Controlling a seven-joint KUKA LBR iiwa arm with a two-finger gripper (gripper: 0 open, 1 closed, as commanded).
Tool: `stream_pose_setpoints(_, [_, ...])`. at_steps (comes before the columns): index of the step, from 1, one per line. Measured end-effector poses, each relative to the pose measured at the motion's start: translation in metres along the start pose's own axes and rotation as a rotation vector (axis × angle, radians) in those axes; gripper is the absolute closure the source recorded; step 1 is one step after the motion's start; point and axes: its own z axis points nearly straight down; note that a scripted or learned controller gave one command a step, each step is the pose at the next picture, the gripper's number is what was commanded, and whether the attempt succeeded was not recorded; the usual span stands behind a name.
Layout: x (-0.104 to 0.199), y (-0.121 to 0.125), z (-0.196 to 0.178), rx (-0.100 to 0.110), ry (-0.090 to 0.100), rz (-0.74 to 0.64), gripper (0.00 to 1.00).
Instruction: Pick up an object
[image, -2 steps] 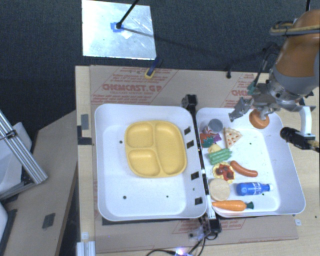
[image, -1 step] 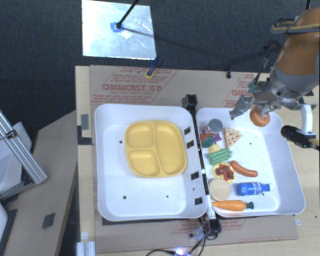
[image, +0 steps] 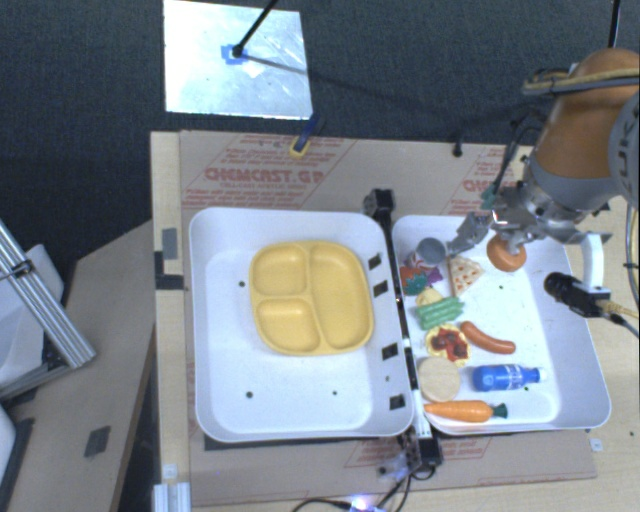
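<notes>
Orange carrot (image: 461, 409) beside blue bottle (image: 506, 377) (sausage (image: 487, 338) above).

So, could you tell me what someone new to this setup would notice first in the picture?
Probably the yellow divided tray, lying alone in the left bin. Next, the cluster of toy food in the right bin: a carrot at the near edge, a blue bottle, a sausage and a pizza slice. The arm's pincer hovers over that bin's far end, beside an orange round piece.
</notes>
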Motion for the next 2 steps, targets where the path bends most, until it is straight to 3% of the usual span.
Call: stream_pose_setpoints(2, [-0.001,-0.002,0.105,0.001,0.0,0.0,0.0])
